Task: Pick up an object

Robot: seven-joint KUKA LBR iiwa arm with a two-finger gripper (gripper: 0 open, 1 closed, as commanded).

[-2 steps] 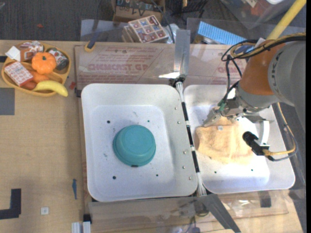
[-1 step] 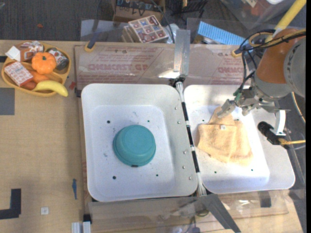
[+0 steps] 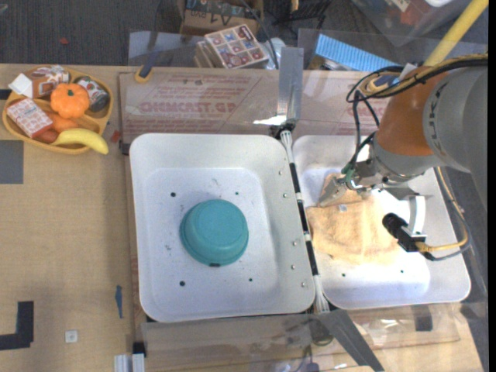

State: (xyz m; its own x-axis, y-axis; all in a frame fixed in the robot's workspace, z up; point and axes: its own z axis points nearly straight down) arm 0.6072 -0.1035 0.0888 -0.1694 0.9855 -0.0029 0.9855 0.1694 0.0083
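Camera view: the grey arm's two-finger gripper point(image 3: 341, 186) sits low in the right white bin point(image 3: 449, 285), at the upper-left corner of the crumpled tan cloth point(image 3: 350, 227). Whether its fingers are spread or pinching, I cannot tell. A good grasp likely needs a firm fold gathered before lifting straight up.

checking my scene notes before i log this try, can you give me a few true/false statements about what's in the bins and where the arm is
1. A teal bowl sits upside down in the left bin. True.
2. A yellowish cloth lies in the left bin. False: it lies in the right bin.
3. The gripper is over the right bin, at the cloth's upper edge. True.
4. The arm reaches over the teal bowl. False: it is over the right bin, away from the bowl.
5. A basket with a banana and an orange pumpkin stands inside the right bin. False: it stands on the bench, left of both bins.
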